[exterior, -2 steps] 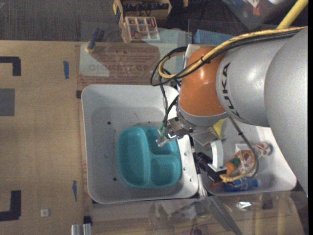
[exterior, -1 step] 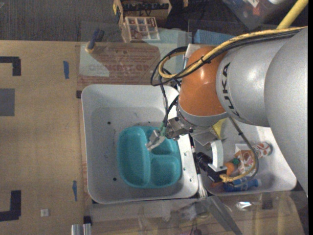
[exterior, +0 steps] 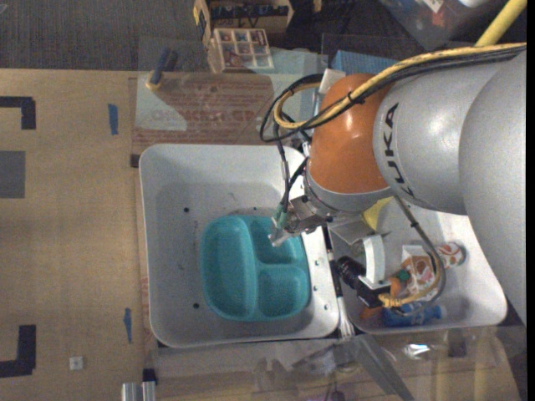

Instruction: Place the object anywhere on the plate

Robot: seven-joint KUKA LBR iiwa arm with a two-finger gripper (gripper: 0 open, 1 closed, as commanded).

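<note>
The teal plate (exterior: 251, 267) lies in the left bin (exterior: 167, 190). The gripper (exterior: 278, 228) hangs over the plate's edge at 1 o'clock; whether it is clenched or released, I cannot tell. Small objects (exterior: 405, 286) lie in the right bin (exterior: 489, 295).

Even overhead light is falling throughout; glare is bouncing off the arm (exterior: 468, 132) at 3 o'clock, shadows are lying soft, and focus is running slightly blurry.

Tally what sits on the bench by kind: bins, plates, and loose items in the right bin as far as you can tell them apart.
Bins: 2, left and right
Plates: 1, teal
Loose items, right bin: about 4, partly hidden by the arm
Total: about 7
</note>
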